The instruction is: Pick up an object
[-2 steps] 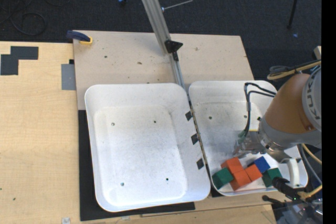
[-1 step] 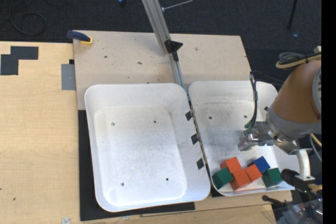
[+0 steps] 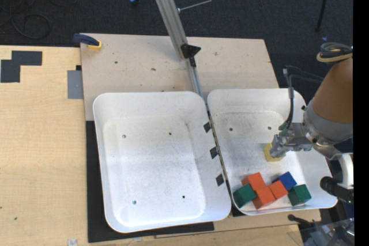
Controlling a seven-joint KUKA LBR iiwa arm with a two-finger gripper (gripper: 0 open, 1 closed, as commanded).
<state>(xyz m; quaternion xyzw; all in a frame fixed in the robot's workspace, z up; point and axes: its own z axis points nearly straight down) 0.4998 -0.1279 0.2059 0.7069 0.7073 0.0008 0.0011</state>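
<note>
My hand (image 3: 281, 146) sits low in the right bin (image 3: 248, 102), right over a yellow block (image 3: 270, 152); whether it is apart or clamped I cannot tell. If I'm off-centre, the block could skid toward the cluster of blocks (image 3: 271, 188) and escape me.
</note>
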